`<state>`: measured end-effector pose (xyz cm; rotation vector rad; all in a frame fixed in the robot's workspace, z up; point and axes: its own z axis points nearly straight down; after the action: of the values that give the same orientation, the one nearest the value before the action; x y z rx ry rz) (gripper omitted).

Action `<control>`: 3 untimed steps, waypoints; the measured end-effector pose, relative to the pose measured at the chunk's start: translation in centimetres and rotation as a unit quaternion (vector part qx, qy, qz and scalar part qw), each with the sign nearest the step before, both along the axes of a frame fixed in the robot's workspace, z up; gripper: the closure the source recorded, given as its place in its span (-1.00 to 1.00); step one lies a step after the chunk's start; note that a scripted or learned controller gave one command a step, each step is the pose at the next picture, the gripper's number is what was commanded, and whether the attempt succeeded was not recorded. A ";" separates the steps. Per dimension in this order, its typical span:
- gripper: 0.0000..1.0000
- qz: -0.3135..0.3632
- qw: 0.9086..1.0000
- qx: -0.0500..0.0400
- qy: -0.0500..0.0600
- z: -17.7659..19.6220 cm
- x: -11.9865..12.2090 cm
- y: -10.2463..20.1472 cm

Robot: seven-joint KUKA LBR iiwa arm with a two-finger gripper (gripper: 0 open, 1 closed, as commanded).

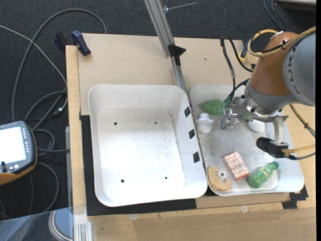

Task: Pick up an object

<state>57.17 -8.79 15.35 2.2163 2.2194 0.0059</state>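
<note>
Grey gripper [229, 118] hangs low in the right bin [296, 185]; whether its jaws are clenched I cannot tell. Green leafy object [212, 106] lies just beside them, ungrasped. Picking seems not yet done.

A tan counter [125, 59] is filling the middle of the frame, sitting on dark carpet [30, 14]. A blue clamp [80, 42] is gripping the counter's upper left corner. A grey metal pole [159, 21] is slanting down from the top centre toward the gap between the two white bins. The left bin [100, 97] is lying on a black mat [86, 159], with small dark specks showing on its floor. At the left edge, a handheld pendant with a lit screen [14, 149] is resting on the carpet, and grey cables [45, 39] are looping around it.
</note>
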 end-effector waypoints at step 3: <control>1.00 0.002 1.000 0.002 0.005 9.5 0.0 4.6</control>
<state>57.21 -4.21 24.85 2.2188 2.2309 0.0000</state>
